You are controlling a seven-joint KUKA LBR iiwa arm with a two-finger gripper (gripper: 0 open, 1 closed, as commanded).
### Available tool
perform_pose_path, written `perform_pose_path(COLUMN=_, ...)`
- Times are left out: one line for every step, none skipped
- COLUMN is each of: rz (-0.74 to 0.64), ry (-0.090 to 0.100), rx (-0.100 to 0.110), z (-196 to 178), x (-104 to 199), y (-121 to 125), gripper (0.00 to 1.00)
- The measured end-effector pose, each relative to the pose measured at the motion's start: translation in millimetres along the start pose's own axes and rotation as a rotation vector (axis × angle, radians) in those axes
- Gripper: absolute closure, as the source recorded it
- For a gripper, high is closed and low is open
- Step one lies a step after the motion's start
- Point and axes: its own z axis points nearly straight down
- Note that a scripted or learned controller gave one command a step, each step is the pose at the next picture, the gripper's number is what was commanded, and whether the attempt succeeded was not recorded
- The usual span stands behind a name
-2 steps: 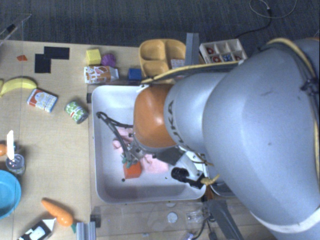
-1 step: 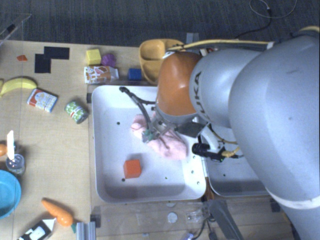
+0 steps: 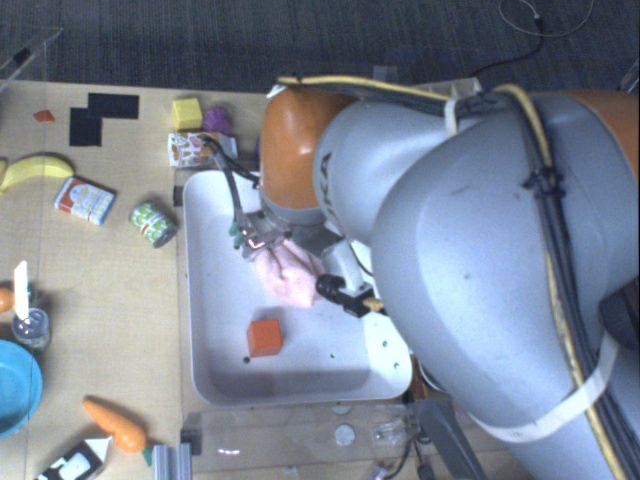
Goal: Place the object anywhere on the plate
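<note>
A soft pink object (image 3: 290,276) lies in the white bin (image 3: 205,268), near its middle. My gripper (image 3: 256,236) hangs right over the pink object's upper left end, touching or nearly touching it; the wrist hides how the two meet. An orange cube (image 3: 265,337) rests on the bin floor, below and left of the pink object. The blue plate (image 3: 15,390) sits at the far left edge of the bench, well away from the gripper.
On the bench left of the bin lie a banana (image 3: 35,171), a small carton (image 3: 84,200), a green can (image 3: 153,223) and a carrot (image 3: 117,423). A yellow block (image 3: 186,114) and a snack box (image 3: 190,149) sit behind the bin. The arm covers the right side.
</note>
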Motion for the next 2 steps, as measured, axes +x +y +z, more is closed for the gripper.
perform_pose_path(rz=-0.276, ry=0.003, rx=0.015, z=-108, x=-64, y=-30, gripper=1.00)
perform_pose_path(rz=-0.117, ry=0.003, rx=0.012, z=-4, x=-6, y=-23, gripper=1.00)
